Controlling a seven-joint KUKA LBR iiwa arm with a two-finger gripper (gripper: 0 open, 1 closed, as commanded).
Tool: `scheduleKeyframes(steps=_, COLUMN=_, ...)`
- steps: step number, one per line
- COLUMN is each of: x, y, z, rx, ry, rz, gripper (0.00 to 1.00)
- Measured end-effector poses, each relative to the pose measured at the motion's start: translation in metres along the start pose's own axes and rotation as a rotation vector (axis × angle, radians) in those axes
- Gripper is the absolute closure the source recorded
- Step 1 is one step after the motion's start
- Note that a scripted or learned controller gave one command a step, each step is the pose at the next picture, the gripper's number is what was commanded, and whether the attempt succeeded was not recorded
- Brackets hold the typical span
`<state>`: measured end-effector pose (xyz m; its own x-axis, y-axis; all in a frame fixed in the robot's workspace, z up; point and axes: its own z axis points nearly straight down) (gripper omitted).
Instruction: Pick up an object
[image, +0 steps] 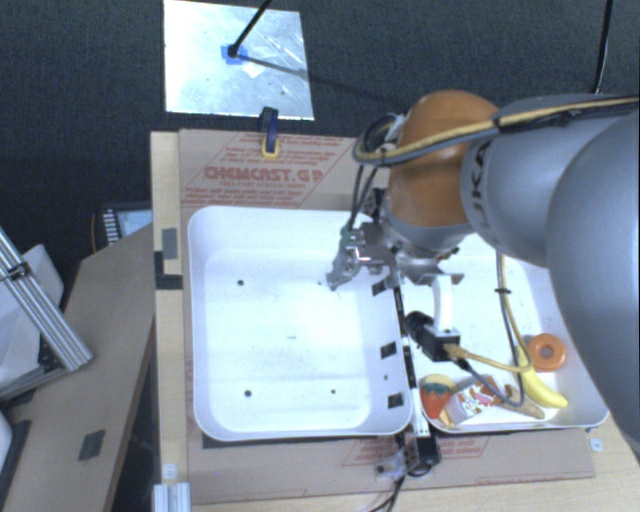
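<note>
Dark flooring surrounds the bench on my feed, and a cardboard sheet (250, 170) printed with red lettering lies under both bins. A shiny foil-like sheet (238, 60) sits beyond its far edge, and a yellow clip (269, 140) stands on that same edge. Off the bench's left side I can see an aluminium rail (40, 310) running at a slant. The left bin (205, 260) shows me its white floor with a few small dark specks. The arm (560, 170) comes in from the right and covers much of the right bin (478, 320), with the orange band (435, 150) above the divide between the two bins. The gripper (343, 268) hangs over the left bin's far right corner, just inside the right wall. I cannot tell from this angle whether the tool stands wide or narrow. The things to pick are well apart from it, all gathered in the right bin's near right corner. A banana (535, 388) lies close to the near edge, and an orange ring (546, 351) sits just beyond it toward the right wall. A red, white and orange packet (462, 402) lies to the banana's left, against the near edge and close to the wall shared with the left bin.
</note>
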<state>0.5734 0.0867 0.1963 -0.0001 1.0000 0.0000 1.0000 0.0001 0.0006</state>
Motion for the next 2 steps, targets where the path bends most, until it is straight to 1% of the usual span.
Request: scheduleKeyframes(steps=2, x=0.0, y=0.0, z=0.0, rx=0.0, ry=0.0, rz=0.0, gripper=0.0)
